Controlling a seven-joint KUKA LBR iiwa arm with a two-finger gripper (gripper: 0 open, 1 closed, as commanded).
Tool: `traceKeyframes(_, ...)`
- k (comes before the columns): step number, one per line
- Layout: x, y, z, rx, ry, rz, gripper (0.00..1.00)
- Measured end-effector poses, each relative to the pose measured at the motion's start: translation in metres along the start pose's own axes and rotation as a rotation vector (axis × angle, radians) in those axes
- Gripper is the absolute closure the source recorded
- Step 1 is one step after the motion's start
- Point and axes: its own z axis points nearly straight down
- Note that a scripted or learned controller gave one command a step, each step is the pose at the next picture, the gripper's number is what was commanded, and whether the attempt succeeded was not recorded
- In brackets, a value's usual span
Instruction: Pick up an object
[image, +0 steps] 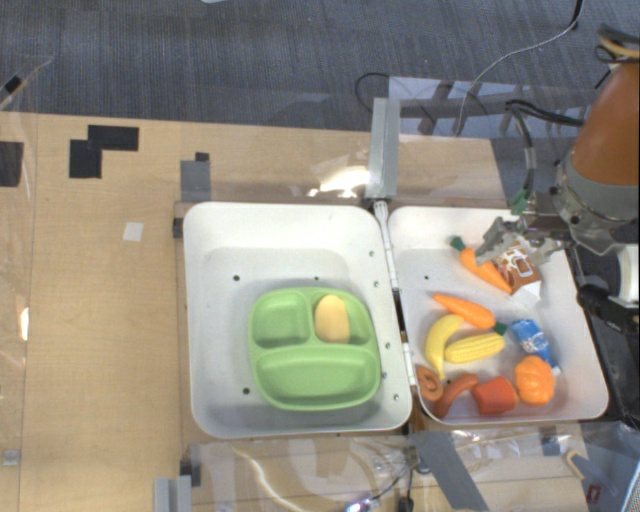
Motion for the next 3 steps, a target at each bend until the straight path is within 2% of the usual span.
traceKeyframes(1,-0.015,0.028,0.094,0.002,0.0,-0.102,0.0)
traceKeyframes(2,0.002,0.1,0.106,-0.004,-0.001,-0.35,0.0)
traceKeyframes(3,-0.061,0.086,0.17,-0.005,-0.003,-0.452,0.0)
